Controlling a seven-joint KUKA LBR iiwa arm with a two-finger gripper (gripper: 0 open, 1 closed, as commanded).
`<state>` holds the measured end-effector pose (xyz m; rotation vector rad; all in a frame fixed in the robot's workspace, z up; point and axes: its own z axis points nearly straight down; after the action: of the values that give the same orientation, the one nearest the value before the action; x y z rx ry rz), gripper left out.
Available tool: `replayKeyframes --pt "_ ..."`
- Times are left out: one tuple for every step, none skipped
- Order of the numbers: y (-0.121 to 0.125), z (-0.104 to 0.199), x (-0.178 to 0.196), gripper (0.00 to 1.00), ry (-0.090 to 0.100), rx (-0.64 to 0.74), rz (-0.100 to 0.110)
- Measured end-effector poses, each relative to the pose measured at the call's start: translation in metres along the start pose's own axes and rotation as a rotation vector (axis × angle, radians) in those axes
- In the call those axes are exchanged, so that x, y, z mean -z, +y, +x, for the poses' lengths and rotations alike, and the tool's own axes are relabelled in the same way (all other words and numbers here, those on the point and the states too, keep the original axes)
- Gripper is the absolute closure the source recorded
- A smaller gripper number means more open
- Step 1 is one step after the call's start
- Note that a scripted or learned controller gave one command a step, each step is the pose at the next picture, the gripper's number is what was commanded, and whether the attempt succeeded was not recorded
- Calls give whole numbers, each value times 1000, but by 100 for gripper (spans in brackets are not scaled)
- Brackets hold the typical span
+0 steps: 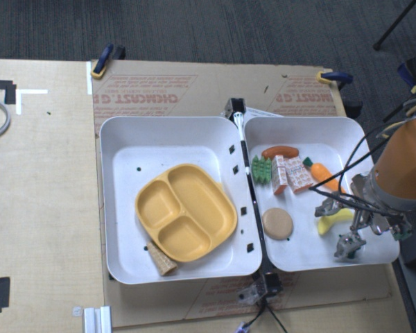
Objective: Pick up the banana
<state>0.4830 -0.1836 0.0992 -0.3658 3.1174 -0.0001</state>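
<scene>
In the right bin (301,127), the gripper (349,245) hangs beside the banana (334,218) (can't tell its grip); it must move over

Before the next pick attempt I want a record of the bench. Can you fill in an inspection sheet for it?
Surface: cardboard-covered bench bearing the left bin and the right bin, side by side.
Job's things: banana lying in the right bin, partly under the arm.
Clutter: yellow divided plate and a wafer cone in the left bin; sausage, green piece, small carton, carrot and round cookie in the right bin.
Grippers: gripper low over the right bin, beside the banana.
Cables: black cables running to the wrist.
Surroundings: blue clamps on the cardboard; dark carpet.
</scene>
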Motion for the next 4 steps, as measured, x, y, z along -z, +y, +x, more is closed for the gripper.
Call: replayKeyframes --pt "4 -6 -7 0 0 423 -1" --pt "13 -35 33 0 -1 227 -1" --pt "26 -28 -7 0 0 593 -2" --pt "24 -6 -7 0 0 576 -1"
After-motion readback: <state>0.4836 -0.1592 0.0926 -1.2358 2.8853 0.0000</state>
